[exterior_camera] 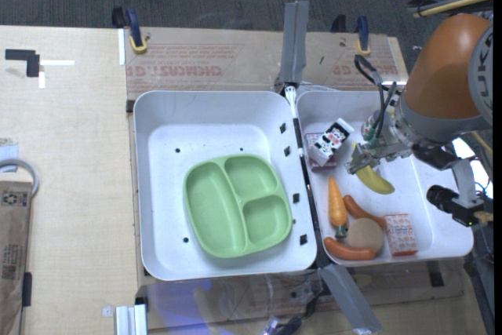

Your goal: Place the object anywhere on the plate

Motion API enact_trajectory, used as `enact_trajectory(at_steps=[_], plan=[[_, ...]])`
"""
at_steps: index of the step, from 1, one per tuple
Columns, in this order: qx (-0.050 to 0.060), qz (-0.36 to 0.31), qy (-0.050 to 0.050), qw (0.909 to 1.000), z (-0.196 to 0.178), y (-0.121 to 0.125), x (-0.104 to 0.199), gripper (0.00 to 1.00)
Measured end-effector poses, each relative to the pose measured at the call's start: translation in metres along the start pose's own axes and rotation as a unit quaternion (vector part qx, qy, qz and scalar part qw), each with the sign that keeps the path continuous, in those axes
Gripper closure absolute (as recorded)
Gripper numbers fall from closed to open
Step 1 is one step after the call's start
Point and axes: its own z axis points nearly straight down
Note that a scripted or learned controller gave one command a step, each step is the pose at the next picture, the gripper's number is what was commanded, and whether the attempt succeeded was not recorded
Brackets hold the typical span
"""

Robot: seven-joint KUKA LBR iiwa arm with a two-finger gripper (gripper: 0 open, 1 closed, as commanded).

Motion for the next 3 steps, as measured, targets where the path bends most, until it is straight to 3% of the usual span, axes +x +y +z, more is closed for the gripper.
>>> enact_trajectory(at_steps=[1, 2, 3], plan=[[0.000, -0.071, 0.000, 0.9975, -0.008, -0.002, 0.082, 1.00], [0.000, -0.217, 0.000, 0.9761, 0.015, 0.032, 0.147, 1.00], [0.000, -0.217, 0.000, 0.9761, 0.014, 0.032, 0.147, 0.00]])
